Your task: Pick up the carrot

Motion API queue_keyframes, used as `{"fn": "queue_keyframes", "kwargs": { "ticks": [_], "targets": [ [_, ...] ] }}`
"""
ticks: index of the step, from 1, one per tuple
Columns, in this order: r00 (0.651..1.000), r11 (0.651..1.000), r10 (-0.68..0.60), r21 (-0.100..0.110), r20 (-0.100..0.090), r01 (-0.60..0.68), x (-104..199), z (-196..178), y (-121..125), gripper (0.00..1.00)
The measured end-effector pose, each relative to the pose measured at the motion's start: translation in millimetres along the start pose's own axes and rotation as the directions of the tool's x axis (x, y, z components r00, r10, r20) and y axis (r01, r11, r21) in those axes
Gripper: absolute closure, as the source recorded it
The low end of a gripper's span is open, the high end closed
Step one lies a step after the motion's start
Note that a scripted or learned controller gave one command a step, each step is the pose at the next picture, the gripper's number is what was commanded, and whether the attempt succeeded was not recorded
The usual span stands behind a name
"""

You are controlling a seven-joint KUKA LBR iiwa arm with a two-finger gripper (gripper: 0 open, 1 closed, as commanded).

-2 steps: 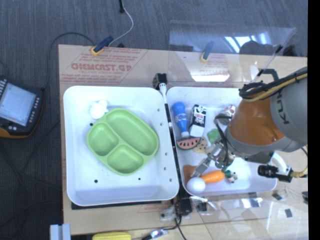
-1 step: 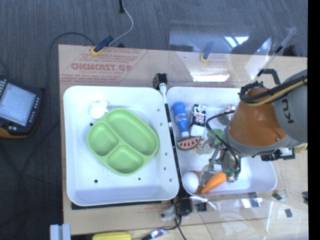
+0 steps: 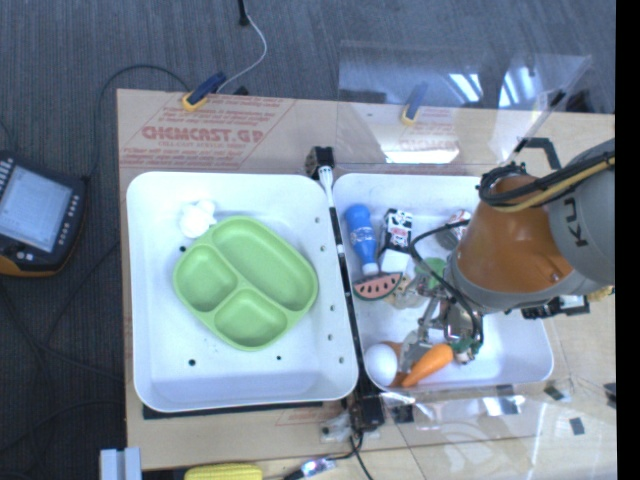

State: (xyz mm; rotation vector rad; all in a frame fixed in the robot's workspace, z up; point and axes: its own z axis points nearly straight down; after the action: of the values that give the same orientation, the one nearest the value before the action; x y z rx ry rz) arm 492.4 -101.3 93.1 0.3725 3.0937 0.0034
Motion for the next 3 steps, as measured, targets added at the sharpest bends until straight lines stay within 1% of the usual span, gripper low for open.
{"fn": "queue_keyframes", "kwargs": {
  "ticks": [1, 2, 3],
  "targets": [
    [0.960, 0.960, -0.282, -0.002, 0.002, 0.282, -1, 0, -2, 0.00],
    [0.921, 0.922, -0.388, 0.000, -0.013, 0.388, -19, -102, -47, 0.00],
    [0.912, 0.912, -0.410, 0.000, -0.010, 0.410, -13, 2, -21, 0.00]
  ]
}}
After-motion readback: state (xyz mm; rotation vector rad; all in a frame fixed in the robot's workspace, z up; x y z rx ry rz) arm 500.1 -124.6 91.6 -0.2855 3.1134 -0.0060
